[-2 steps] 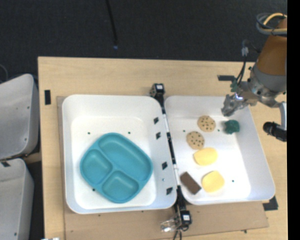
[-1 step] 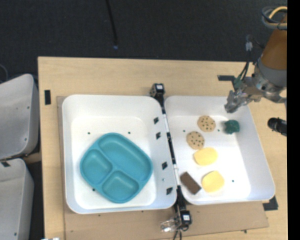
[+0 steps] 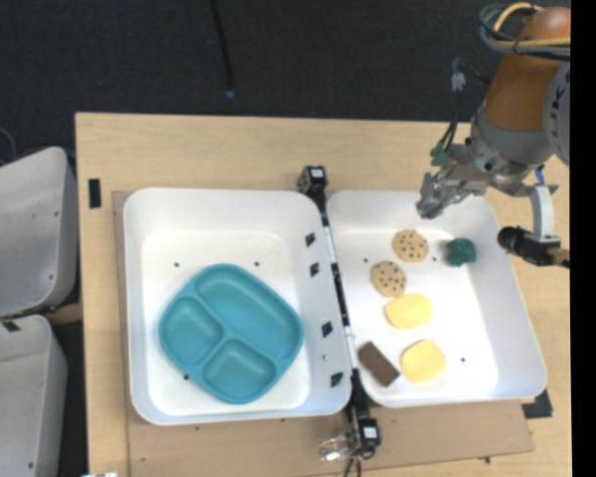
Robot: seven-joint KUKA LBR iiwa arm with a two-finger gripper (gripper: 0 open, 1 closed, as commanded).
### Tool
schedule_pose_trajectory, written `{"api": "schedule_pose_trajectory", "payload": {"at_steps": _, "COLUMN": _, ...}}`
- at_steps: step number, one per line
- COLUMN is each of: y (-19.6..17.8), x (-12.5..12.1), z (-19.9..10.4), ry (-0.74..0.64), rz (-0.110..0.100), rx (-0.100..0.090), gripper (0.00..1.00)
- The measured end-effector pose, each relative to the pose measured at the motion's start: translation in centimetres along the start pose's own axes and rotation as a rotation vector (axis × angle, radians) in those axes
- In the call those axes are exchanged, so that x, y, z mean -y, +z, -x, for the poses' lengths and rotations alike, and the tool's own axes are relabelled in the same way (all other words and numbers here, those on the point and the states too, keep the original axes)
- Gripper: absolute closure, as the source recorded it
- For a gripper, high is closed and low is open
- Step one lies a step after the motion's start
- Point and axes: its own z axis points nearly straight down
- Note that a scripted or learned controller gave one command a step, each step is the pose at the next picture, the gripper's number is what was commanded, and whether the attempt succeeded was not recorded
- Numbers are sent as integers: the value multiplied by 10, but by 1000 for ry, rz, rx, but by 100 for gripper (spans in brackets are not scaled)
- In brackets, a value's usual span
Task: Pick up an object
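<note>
right bin (image 3: 497,366) | brown bar (image 3: 378,364) long axis diagonal | jaws (image 3: 429,205) state unclear

Tray (image 3: 230,333) in left bin (image 3: 139,266); cookies (image 3: 410,245) in right bin (image 3: 507,356)

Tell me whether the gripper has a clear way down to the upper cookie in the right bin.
Probably yes. The gripper hangs just above the upper cookie, which lies flat and apart from the green piece and the lower cookie, with nothing over it.
</note>
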Motion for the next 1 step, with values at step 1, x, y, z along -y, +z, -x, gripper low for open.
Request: {"api": "schedule_pose_trajectory", "payload": {"at_steps": 1, "y": -5, "x": -5, "z": -59, "ry": -2, "rz": -2, "rx": -2, "gripper": 100}}
